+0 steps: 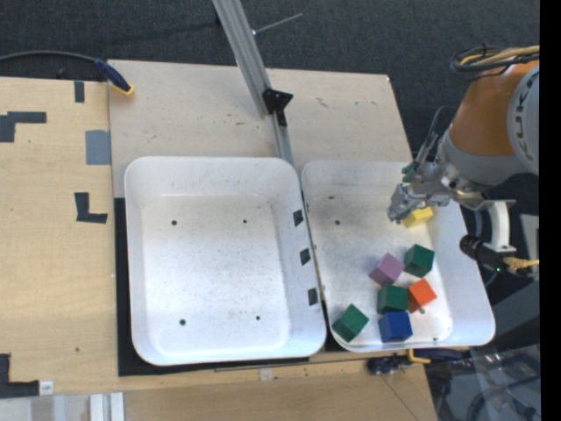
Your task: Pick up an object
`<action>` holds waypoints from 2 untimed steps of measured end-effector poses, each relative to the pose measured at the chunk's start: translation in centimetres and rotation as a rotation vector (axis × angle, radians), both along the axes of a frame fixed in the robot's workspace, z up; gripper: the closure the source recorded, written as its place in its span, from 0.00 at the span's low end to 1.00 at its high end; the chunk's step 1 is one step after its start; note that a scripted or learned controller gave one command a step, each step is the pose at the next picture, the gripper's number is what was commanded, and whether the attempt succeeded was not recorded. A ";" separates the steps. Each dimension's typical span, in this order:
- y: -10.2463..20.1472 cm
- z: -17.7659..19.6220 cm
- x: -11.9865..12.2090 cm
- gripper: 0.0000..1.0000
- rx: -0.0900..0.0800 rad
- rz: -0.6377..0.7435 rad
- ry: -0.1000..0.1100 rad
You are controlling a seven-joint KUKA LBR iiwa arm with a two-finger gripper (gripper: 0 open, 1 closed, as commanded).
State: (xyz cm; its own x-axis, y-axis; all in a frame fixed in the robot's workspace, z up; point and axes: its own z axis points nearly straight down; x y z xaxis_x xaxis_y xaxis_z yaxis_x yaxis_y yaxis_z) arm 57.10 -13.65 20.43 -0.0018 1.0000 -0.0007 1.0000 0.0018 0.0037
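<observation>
Reaching in from the right, the grey arm (491, 139) with its orange band hung over the right bin (351, 191). Dark letters showed on the orange band at the far right, maybe "UK", but they were cut off, so the whole word could not be read. The jaws (408, 207) were low over the bin, right at a small yellow block (420, 217). The block peeked out just under them, but I cannot tell how far apart the jaws were or if they had hold of it. More blocks sat near the front of the same bin: a purple block (385, 270), a green block (419, 259), an orange block (422, 294), a dark green block (393, 299), a blue block (395, 325) and one more green block by the front left corner (351, 321). The left bin (210, 178) sat beside it on the tabletop (193, 103). A grey pole (245, 42) ran up from between the bins.
</observation>
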 end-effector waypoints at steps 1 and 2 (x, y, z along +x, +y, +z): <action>0.0 3.2 0.1 1.00 0.000 0.000 0.001; 5.3 3.9 -0.7 1.00 0.003 0.005 0.004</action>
